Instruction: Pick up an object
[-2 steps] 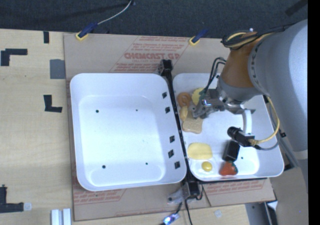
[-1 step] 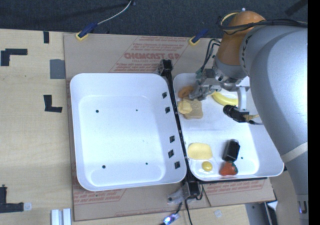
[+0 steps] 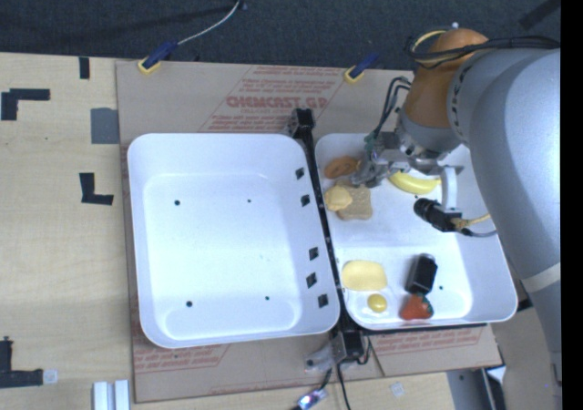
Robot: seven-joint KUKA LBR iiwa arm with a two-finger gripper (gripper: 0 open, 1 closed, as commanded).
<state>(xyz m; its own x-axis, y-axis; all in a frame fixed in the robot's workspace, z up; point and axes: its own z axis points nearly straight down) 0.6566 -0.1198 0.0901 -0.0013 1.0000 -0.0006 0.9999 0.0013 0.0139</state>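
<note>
Right-hand shallow white bin [image 3: 487, 262], centre-right of frame: tan foam-like block [image 3: 357, 205], judged light, soft; grip its sides; gripper [image 3: 372, 169] state indiscernible.

Arm [image 3: 510, 117] cut off by right edge, base out of frame. Hand [image 3: 372, 171] too small and blurred to read. Banana [image 3: 412, 182] partly hidden under wrist. Right bin [image 3: 474, 308] far wall covered by arm. Small items by red piece [image 3: 415, 308] too blurry to ID. Table [image 3: 55, 217] cut at left and bottom.
</note>
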